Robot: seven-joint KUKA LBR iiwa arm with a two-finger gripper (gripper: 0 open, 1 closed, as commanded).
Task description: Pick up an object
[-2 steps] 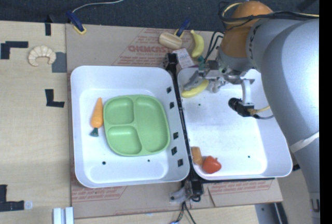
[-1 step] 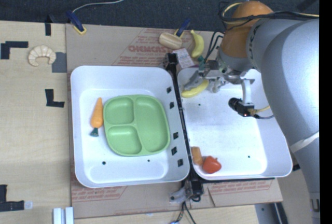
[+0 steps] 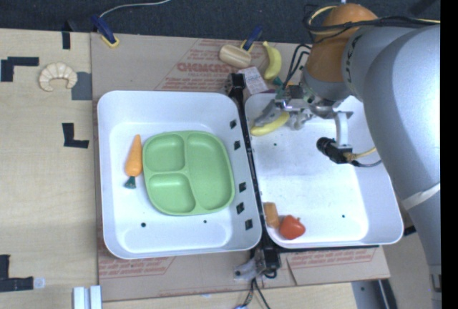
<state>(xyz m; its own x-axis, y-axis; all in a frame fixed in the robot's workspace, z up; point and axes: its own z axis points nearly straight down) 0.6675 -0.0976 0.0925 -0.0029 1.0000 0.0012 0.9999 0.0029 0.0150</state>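
We see the gripper (image 3: 280,111) low in the right bin (image 3: 358,225), at its far-left corner | jaws pinching 1 yellow banana (image 3: 263,127) | we judge it light, smooth, curved, likely slippery | best hold: across the thick middle.

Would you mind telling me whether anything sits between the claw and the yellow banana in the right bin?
Nothing visible does. The claw is right at the banana, near the top left corner of the right bin.
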